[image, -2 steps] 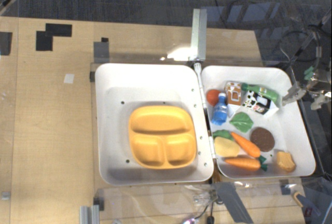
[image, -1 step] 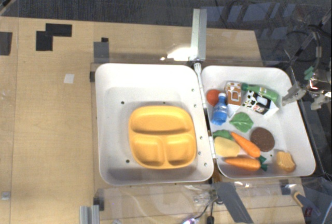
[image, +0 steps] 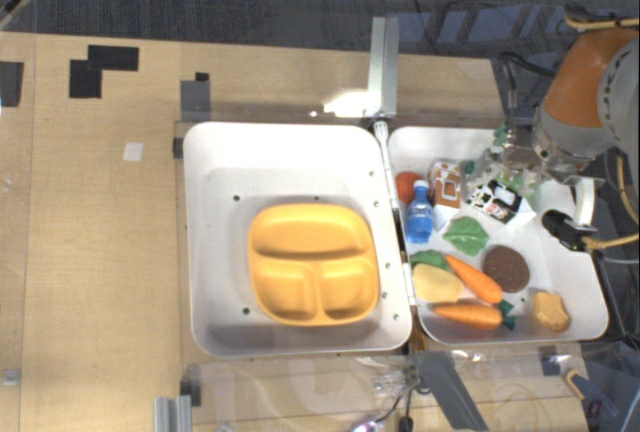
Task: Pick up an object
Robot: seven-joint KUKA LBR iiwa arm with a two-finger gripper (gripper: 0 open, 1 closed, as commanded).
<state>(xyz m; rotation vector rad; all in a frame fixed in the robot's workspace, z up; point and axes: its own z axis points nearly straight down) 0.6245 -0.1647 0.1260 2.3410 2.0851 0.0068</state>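
Gripper point(image: 505, 170) hangs low over the far part of the right white bin point(image: 596, 315), just above a small black-and-white printed card point(image: 497, 201); whether its fingers are spread or closed I cannot tell. Toward the near rim lie two orange plastic carrots point(image: 470, 295) and a brown round disc point(image: 506, 267), while the left white bin point(image: 200, 250) holds a yellow compartment tray point(image: 312, 260)

Even bright overhead light; glare patch on surface point(image: 90, 250) behind left bin point(image: 205, 220); soft shadows under yellow tray point(image: 312, 260); slightly soft focus overall.
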